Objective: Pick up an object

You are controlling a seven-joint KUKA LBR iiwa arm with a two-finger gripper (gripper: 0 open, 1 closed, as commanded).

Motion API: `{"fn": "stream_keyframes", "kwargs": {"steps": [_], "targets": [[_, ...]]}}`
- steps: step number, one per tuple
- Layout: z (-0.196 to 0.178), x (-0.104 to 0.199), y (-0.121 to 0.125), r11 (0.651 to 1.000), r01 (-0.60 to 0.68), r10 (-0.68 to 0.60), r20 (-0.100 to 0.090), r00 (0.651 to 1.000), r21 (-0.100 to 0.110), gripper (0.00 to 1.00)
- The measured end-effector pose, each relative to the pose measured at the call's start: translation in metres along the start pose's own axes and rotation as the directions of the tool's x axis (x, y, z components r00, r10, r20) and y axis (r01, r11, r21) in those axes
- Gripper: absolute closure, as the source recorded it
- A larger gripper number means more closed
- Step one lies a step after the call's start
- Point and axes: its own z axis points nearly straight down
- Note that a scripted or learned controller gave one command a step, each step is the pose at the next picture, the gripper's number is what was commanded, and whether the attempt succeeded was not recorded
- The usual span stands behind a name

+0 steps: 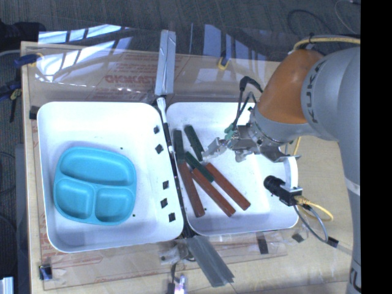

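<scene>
Gripper (215, 147) hangs low over the right bin (277, 220) at frame centre-right, its finger spread impossible to tell, just above the brown-and-green sticks (211, 185), while a blue divided tray (95, 184) lies in the left bin (92, 118).

Divided tray (95, 184) in left bin (46, 164); utensils (208, 182) in right bin (245, 222), pincer (222, 144) above them.

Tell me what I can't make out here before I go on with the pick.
- Gripper: small and blurred in the camera view; finger state unclear.
- Sticks: they overlap, so their count and the lowest one's shape are unclear.
- Right bin: the arm covers its far right corner.
</scene>
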Motion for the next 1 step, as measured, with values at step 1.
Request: {"fn": "stream_keyframes", "kwargs": {"steps": [1], "targets": [[0.0892, 0.0016, -0.0049, 0.996, 0.084, -0.083, 0.004, 0.997, -0.015, 0.00]]}}
